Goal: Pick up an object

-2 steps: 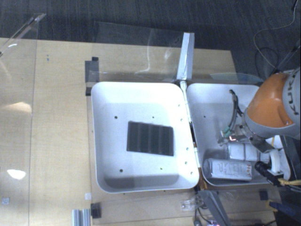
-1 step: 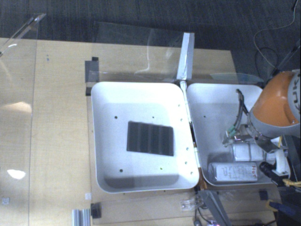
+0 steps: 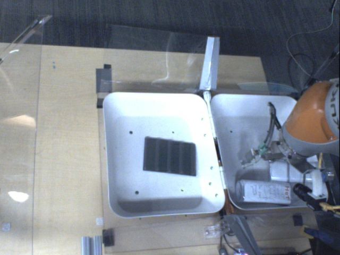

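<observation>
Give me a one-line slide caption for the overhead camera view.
KUKA arm reaches into the right bin above a white box; the left bin holds a dark ridged block.

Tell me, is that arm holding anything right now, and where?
It cannot be told. The gripper hangs over the right bin, above a white box, apart from it.

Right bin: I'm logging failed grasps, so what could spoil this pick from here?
1. The box lies flat against the right bin's near wall, so a finger may hit the wall or slide off.
2. The gripper sits above the box rather than around it, so it could close on nothing.
3. The cables hanging by the wrist could snag.
</observation>
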`<state>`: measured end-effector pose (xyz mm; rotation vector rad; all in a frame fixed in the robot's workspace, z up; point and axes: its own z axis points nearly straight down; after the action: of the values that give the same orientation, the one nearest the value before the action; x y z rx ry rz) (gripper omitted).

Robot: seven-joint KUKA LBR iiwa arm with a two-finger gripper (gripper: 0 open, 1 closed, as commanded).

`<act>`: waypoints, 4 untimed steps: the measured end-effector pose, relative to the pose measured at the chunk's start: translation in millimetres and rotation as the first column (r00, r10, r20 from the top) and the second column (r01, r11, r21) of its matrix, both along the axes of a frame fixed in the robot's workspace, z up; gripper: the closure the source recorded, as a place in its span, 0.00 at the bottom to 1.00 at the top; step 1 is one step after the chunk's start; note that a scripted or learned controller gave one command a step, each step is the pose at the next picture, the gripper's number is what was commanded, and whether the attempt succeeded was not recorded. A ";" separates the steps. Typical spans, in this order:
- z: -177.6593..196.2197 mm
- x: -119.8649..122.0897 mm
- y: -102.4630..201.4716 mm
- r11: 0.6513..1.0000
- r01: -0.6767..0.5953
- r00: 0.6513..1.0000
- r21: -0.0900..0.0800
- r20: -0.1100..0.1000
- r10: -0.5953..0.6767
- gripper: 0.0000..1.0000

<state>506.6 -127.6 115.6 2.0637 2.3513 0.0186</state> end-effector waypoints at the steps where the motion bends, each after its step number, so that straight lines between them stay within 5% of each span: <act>1: -26.6 80.3 30.5 1.000 -0.021 1.000 -0.001 -0.004 0.021 0.00; 2: -28.4 139.9 -12.5 0.996 -0.087 0.996 -0.003 -0.010 0.087 0.00; 3: 36.4 164.8 -77.4 0.986 -0.167 0.986 -0.005 -0.008 0.166 0.00; 4: -27.1 121.4 -77.1 0.981 -0.194 0.981 -0.005 -0.008 0.193 0.00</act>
<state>628.0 -204.7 88.5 1.8273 2.5436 0.0057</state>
